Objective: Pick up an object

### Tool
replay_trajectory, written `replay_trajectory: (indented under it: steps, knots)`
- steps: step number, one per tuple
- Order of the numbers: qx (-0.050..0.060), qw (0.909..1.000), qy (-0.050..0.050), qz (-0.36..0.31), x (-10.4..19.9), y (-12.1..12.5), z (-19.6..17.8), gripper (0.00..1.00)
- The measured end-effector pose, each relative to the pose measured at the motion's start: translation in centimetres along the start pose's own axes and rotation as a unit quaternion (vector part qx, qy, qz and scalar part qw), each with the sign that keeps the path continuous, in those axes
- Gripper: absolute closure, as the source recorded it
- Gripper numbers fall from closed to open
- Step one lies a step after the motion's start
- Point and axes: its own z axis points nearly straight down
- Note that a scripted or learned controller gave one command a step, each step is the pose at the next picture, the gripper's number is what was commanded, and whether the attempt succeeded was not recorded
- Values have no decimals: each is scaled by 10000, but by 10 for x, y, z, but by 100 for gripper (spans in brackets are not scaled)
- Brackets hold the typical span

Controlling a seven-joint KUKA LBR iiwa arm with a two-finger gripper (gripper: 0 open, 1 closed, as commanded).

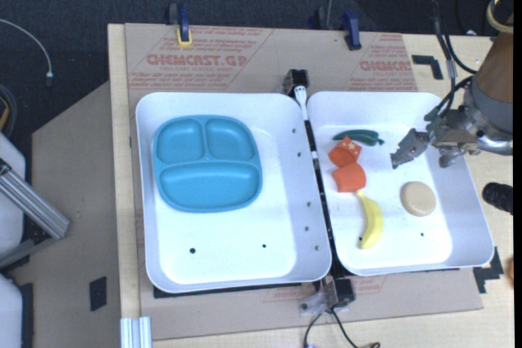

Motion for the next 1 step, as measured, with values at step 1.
replay_trajectory:
  steps: [1]
  knots:
    - [-67, 10000, -9, -16, 0, 2, -6, 0]
